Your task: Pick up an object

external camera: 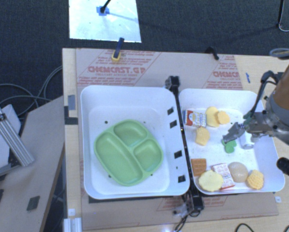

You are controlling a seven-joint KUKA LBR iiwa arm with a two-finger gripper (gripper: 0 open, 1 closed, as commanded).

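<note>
Writing: the brown board under both bins (134, 66) carries red print reading "CHEMCAST GP", repeated at an angle across its top edge. A small carton (194, 118) up and to the left of the hand has a red and white label, with lettering too small to read. A flat packet (223, 175) below the hand also bears red print, unreadable.

Hand (230, 137): grey, reaching in from the right over the right bin (265, 151), low above its floor. Whether its fingers are spread or closed cannot be told, and nothing is seen between them.

Right bin contents, placed from the hand:
- green piece (229, 147), just below the fingertips, touching or nearly so
- yellow lump (202, 136), to the left
- two yellow pieces (217, 116), above, beside the carton
- brown cracker (199, 166), down and left
- round yellow item (210, 181), below, against the packet
- pale round item (238, 171), below
- yellow waffle-patterned piece (255, 179), down and right

Left bin (100, 100), well to the left of the hand: one green divided tray (129, 151) with three compartments.

Surroundings: a black divider with clips (178, 129) runs between the bins. A blue and yellow clamp (117, 50) sits at the board's top edge on the desk (69, 62). A pale sheet (104, 13) lies on the dark floor beyond.
</note>
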